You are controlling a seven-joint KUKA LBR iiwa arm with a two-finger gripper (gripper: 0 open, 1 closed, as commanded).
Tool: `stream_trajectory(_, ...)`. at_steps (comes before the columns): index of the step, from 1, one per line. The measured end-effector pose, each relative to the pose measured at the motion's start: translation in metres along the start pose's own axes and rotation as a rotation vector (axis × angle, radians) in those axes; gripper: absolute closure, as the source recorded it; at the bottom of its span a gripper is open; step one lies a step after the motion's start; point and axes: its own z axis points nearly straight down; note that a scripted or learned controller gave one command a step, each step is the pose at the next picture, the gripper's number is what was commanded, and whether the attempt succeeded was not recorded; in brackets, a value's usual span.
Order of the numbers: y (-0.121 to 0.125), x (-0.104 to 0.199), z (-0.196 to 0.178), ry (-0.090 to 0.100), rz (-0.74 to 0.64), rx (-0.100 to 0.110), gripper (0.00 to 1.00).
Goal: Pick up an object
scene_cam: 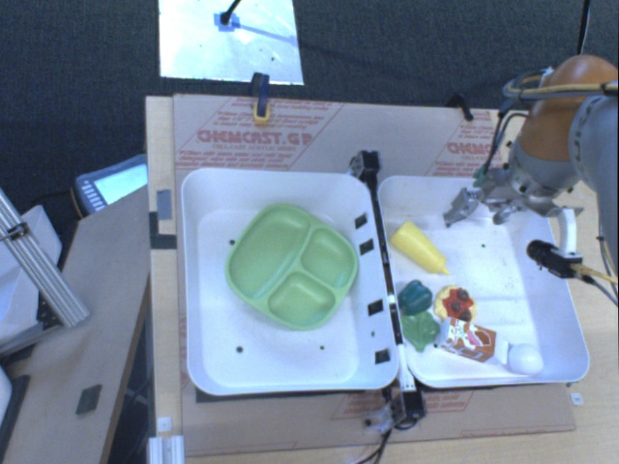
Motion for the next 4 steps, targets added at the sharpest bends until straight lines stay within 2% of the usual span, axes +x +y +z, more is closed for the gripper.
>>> stream_trajectory(1,0.002,-0.001,-0.013,-0.001,-0.001,-0.005,1.00)
stream_trajectory(3,0.013,0.002,-0.117,-0.002,0.000,-0.008,1.00)
stream_trajectory(4,-0.014,0.055,-0.121,0.001,-0.002,-0.001,1.00)
